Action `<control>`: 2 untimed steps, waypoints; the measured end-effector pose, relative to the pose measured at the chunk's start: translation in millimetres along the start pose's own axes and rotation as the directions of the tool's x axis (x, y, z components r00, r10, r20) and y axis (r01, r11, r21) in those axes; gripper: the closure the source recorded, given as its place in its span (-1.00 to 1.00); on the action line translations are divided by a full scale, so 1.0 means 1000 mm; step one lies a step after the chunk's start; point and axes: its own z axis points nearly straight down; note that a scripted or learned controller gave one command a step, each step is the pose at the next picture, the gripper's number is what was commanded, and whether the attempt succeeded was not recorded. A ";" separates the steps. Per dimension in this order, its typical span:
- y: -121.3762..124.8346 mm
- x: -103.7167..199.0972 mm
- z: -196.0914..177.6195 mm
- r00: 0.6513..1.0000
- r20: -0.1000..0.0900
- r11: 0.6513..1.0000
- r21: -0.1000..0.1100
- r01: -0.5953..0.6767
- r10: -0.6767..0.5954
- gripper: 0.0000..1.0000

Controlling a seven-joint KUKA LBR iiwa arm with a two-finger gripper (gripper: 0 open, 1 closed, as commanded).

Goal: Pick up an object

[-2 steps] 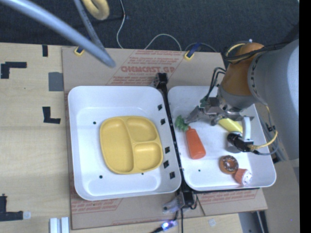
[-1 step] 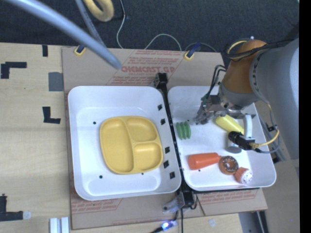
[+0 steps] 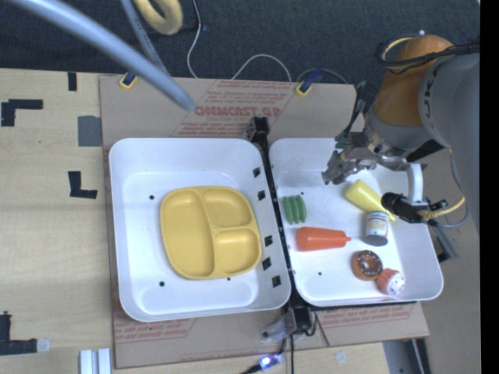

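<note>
End effector (image 3: 337, 170), grip state unclear, beside yellow bottle (image 3: 363, 195); carrot (image 3: 320, 239), green pod (image 3: 294, 209) nearby.

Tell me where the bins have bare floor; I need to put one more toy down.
Left white bin: bare strips around the yellow divided plate. Right white bin: bare far-left corner above the green ridged piece, and near-left below the orange carrot. Its right half is crowded.
</note>
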 end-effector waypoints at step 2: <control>-0.004 0.002 -0.089 1.000 0.000 1.000 0.001 0.000 0.000 1.00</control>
